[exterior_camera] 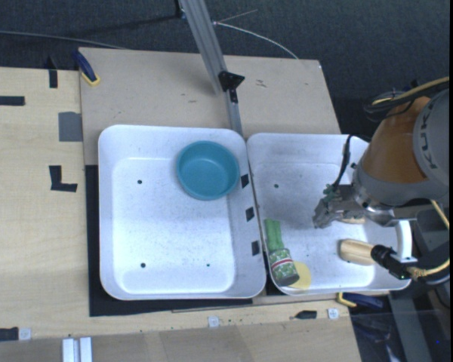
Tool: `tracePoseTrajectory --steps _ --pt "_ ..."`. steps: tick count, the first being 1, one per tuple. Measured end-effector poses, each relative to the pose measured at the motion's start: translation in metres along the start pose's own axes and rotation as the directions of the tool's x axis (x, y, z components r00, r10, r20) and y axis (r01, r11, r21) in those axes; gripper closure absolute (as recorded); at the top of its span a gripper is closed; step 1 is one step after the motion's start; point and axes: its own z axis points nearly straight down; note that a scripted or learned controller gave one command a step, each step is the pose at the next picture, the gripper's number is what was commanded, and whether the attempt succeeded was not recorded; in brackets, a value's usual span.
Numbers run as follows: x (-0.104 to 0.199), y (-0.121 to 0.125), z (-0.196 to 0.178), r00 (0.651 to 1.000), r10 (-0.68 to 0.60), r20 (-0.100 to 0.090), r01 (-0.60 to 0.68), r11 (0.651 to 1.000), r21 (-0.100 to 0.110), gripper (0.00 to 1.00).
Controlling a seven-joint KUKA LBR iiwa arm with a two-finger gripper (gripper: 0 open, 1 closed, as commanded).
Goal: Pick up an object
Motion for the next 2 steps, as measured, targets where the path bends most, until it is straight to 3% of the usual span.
tracePoseTrajectory --steps 2 --pt "0.01 -0.005 -0.1 1.0 0.001 0.002 -0.001 1.0 -0.008 1.0"
